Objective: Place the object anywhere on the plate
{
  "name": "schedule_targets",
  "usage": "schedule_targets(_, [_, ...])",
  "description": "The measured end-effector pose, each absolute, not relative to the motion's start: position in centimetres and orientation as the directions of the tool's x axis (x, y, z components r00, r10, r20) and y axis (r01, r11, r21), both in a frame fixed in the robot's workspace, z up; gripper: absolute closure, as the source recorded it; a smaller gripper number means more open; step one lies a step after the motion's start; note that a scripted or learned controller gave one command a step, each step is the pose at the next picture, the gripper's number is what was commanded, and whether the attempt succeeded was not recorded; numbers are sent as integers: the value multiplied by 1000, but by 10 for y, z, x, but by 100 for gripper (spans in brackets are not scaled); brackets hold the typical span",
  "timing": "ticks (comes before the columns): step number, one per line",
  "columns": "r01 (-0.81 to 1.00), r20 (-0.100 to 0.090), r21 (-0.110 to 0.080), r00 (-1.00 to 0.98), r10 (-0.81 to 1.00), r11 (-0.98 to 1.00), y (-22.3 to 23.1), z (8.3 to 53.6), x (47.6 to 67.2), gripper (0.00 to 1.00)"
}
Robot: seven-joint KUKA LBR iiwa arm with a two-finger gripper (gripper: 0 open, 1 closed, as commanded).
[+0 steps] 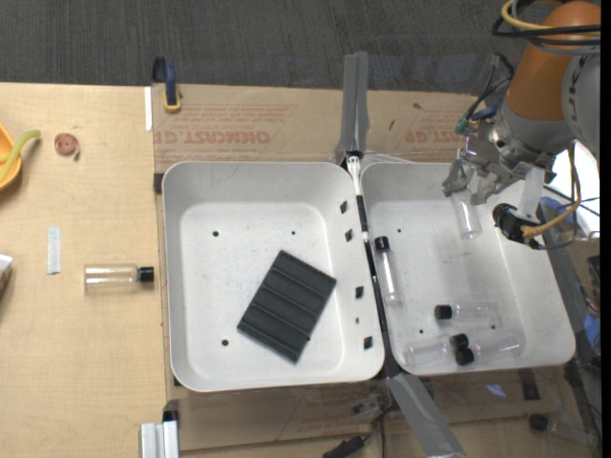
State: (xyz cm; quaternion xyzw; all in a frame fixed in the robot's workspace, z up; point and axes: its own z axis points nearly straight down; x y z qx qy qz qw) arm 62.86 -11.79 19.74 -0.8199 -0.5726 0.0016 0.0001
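The plate [287, 305] is a dark ridged rectangle lying tilted on the floor of the left bin [191, 256]. My gripper [471, 187] hangs over the back of the right bin [544, 303], far to the right of the plate. A clear vial [466, 219] sits right below the gripper; whether it is held or lies on the bin floor is unclear. Another clear vial with a black cap [386, 270] lies along the right bin's left wall. Several more capped vials [466, 313] [449, 351] lie near that bin's front.
On the wooden bench left of the bins lie a clear capped vial [115, 276], a white strip [53, 251], a small pink disc [65, 143] and the edge of an orange bowl [6, 156]. A grey divider [355, 113] rises between the bins at the back.
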Motion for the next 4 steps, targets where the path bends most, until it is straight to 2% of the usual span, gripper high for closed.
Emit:
schedule_targets(1, [990, -2, -2, 144, 990, -144, -11, 252, 659, 100])
schedule_targets(2, [1000, -2, -3, 6, 1000, -6, 88, 239, 659, 100])
schedule_targets(3, [997, -2, -3, -76, 997, 76, 228, 190, 659, 100])
schedule_targets(4, [997, -2, -3, -76, 997, 76, 228, 190, 659, 0])
